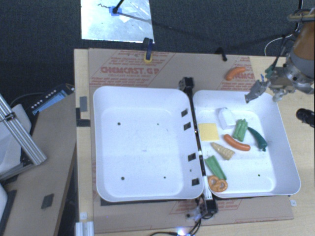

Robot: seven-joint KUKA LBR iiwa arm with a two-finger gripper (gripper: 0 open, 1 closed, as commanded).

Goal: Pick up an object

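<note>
The right bin (283, 132) holds several toy foods: a white piece (225, 117), a yellow cheese square (207, 131), a light green piece (240, 129), a dark green pepper (257, 138), a red sausage (236, 142), a ridged cone (223, 151), a green cucumber (214, 166) and a pretzel (217, 184). My gripper (262, 97) hangs over the bin's far right corner, above and to the right of the white piece. It is open, with nothing between its spread fingers.
An orange sausage (235, 73) lies on the cardboard behind the right bin. The left bin (103, 132) sits beside it, with a black divider (193, 127) between them. A yellow clamp (147, 57) and a shiny sheet (115, 14) are at the back.
</note>
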